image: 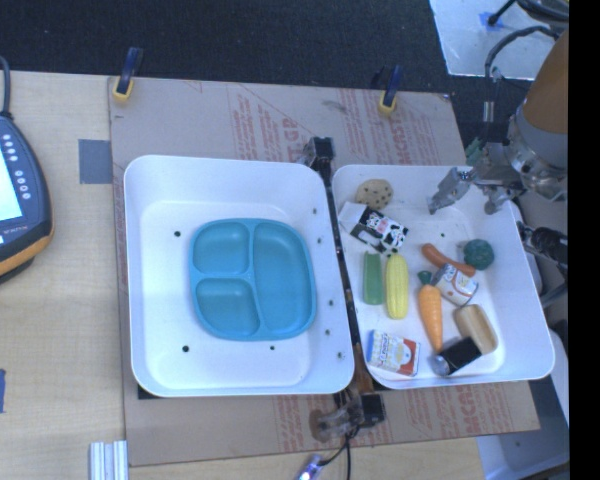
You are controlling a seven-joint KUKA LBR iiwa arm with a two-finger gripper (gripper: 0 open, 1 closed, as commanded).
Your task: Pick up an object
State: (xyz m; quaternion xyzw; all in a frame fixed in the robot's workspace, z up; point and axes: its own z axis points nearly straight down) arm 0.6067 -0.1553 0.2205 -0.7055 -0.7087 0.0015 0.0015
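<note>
Gripper (470,190) over right bin (540,308) near its far right corner, fingers spread, nothing between them. Nearest pick candidate: green ball (479,254), by bin's right edge, just toward near edge from gripper; short descent likely.

Grey metal gripper (468,190) with a dull sheen. Below it, a smooth white plastic bin (530,358) holding small glossy plastic toy foods. Farther from the gripper, a matt blue plastic divided plate (252,278). Under both, a flat brown cardboard sheet (230,118) on a pale wood-look counter (40,368).
</note>
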